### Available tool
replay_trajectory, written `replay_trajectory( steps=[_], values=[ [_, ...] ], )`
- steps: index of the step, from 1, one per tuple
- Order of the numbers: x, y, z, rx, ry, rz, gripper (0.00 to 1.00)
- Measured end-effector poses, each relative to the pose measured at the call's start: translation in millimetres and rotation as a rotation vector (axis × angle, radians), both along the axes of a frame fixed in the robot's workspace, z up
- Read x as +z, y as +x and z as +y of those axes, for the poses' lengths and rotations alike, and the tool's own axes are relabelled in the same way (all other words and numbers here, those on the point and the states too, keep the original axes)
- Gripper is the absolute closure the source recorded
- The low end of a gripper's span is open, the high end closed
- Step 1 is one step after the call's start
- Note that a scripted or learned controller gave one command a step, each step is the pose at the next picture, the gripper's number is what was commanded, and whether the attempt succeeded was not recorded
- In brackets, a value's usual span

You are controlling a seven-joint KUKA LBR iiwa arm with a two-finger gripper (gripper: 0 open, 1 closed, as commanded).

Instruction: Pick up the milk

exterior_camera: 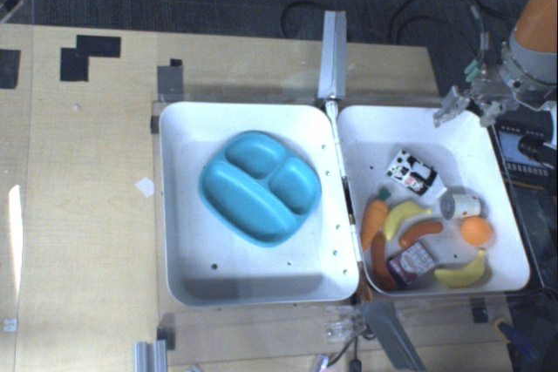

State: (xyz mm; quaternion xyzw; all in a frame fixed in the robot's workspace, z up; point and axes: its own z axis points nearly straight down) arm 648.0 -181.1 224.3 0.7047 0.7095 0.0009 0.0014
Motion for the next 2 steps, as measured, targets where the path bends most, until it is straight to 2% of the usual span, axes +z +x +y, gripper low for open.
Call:
replay_trajectory(
  steps=[1, 2],
  values=[
    [-97, -21, 33, 0.046, -0.003, -0.016, 0.00],
    [-125, -30, 53, 0.077, 0.000, -0.003, 0.00]
  ],
)
